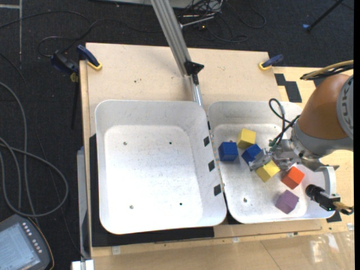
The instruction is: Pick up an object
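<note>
Dark carpet strewn with black cables surrounds the pale bench [169, 66], which carries blue and yellow clamps at its far corners and two shallow white bins side by side. Largest is the left bin [112, 151], its speckled floor bare; the right bin [236, 117] next to it holds all the blocks. A slanted aluminium rail [171, 30] runs down from the top of the view to the seam between the bins. From the right comes the arm [329, 114], grey with its orange band, bent down over the right bin. Its claw [269, 161] sits low among the blocks, right by the lower yellow cube [268, 171] and the nearer blue cube [251, 152]; whether its fingers are spread or closed cannot be told, since wiring and the wrist hide them. Another blue cube [228, 151] lies near the bin's left wall, and a second yellow cube [246, 138] rests just beyond the blue pair. An orange-red cube [292, 178] lies just right of the lower yellow one, and a purple cube [287, 201] sits apart near the front rim
</note>
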`<state>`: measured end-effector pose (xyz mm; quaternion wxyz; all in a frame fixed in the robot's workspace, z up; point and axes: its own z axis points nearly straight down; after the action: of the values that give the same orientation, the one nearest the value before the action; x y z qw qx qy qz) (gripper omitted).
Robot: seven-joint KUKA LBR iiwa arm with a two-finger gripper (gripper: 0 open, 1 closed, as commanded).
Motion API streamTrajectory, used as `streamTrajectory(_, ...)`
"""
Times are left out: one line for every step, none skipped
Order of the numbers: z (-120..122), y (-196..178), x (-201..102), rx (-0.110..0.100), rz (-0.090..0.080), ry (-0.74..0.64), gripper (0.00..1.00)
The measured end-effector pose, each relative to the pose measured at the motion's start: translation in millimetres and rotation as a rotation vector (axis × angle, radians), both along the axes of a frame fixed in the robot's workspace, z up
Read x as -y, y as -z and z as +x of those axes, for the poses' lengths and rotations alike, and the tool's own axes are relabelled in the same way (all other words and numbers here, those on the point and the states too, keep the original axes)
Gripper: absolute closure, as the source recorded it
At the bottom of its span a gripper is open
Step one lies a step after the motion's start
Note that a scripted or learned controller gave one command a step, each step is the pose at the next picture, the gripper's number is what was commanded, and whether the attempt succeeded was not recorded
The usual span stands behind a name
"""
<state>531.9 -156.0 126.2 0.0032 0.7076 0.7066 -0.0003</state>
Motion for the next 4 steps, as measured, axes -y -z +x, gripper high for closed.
streamTrajectory(1.6, -13.1, 0.7, 0.007, -0.001, 0.000, 1.00)
streamTrajectory(11.1, -59.7, 3.0, 0.001, 0.003, -0.003, 1.00)
streamTrajectory(12.7, -95.0, 3.3, 0.002, 0.003, -0.004, 1.00)
streamTrajectory(10.1, -90.5, -56.4, -0.004, 0.007, -0.010, 1.00)
